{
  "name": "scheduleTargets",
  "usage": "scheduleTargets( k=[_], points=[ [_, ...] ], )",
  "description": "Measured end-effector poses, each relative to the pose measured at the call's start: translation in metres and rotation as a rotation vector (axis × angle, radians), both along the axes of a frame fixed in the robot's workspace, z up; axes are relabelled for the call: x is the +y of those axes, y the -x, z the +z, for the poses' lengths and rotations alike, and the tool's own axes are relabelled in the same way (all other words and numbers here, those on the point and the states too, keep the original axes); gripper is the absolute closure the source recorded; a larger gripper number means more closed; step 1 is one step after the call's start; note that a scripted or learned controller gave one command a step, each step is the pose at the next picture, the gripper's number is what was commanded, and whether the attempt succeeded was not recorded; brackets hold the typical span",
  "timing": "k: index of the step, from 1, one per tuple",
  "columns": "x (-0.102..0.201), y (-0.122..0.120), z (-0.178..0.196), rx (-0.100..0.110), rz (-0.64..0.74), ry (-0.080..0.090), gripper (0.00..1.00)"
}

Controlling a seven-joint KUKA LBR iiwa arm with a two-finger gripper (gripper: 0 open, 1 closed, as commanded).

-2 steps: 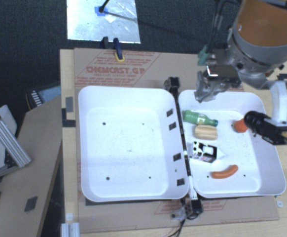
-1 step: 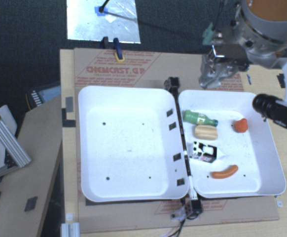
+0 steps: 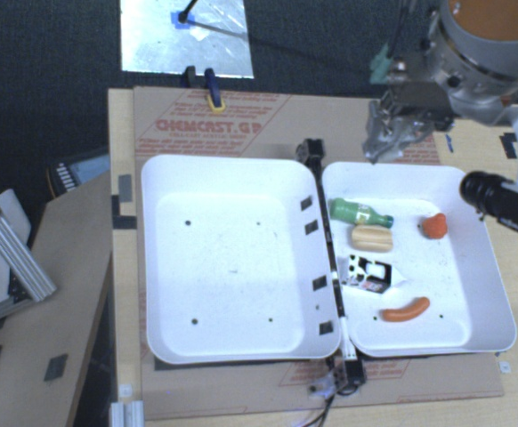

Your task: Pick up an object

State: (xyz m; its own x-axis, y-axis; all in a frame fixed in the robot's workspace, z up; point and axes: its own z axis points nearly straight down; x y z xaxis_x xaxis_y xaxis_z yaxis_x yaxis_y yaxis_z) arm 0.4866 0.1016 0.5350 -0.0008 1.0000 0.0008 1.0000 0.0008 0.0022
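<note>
The right bin [image 3: 473, 327] holds a green bottle [image 3: 359, 212], a tan bread roll [image 3: 371, 237], a small orange-red fruit [image 3: 433, 227], a black-and-white packet [image 3: 368, 275] and an orange sausage [image 3: 405, 310]. My gripper [image 3: 385, 143] hangs high above the far left corner of that bin, past the bottle, with its fingers pointing down. Nothing shows between the fingertips.
The left bin [image 3: 165, 327] sits beside the right one, joined by a black clip strip [image 3: 323, 238]. A shiny metal sheet [image 3: 186, 23] lies beyond the bins. A black camera body [image 3: 499, 198] juts over the right bin's right rim. An aluminium rail [image 3: 5, 243] leans at the left.
</note>
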Motion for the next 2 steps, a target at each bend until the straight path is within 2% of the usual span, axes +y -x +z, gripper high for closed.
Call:
scheduleTargets(
  k=[2],
  points=[
    [0.0034,0.0002,-0.0001,0.0,0.005,0.0,1.0]
  ],
)
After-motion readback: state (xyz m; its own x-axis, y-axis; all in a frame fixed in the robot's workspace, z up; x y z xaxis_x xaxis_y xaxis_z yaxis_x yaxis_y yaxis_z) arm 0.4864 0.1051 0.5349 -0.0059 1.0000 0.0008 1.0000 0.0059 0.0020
